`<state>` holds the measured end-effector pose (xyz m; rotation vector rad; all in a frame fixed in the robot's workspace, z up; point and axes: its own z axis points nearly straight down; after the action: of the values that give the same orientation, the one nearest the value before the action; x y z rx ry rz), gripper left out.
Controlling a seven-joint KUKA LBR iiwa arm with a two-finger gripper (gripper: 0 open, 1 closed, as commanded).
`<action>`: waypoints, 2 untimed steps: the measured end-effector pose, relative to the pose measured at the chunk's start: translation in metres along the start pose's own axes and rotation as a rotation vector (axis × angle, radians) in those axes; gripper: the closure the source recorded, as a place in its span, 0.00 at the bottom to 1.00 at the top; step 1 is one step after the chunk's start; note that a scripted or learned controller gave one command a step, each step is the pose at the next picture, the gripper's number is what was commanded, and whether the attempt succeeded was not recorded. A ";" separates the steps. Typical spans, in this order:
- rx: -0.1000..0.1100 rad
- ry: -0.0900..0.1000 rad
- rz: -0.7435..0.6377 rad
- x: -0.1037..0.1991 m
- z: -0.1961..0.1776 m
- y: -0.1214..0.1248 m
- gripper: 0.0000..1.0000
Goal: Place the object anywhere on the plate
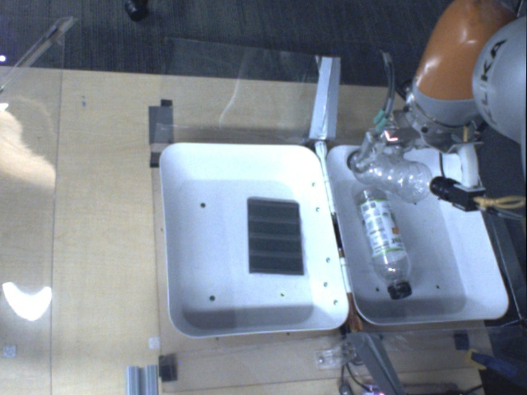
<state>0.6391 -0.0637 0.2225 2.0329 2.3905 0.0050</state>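
**Bottle in right bin, plate in left**

Bottle (384, 242) lies on its side in the right bin (473, 290), dark cap toward the near edge, label facing up. A second clear, crumpled piece of plastic (398, 178) sits at the far end of that bin, just beside the bottle's base. The gripper (370, 151) hangs over that far end, close to the crumpled plastic; whether the jaws are open or closed, I cannot tell. The arm (461, 48) reaches in from the right, orange band above the wrist. The dark ridged plate (275, 235) rests flat in the middle of the left bin (198, 303). The 2 bins sit side by side on the counter (82, 220).
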 end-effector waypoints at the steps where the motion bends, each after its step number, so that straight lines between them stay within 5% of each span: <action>1: -0.005 -0.002 -0.243 0.049 -0.018 -0.012 1.00; 2: -0.005 0.000 -0.417 0.093 -0.043 -0.024 1.00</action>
<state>0.6004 0.0246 0.2655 1.4917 2.7561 0.0092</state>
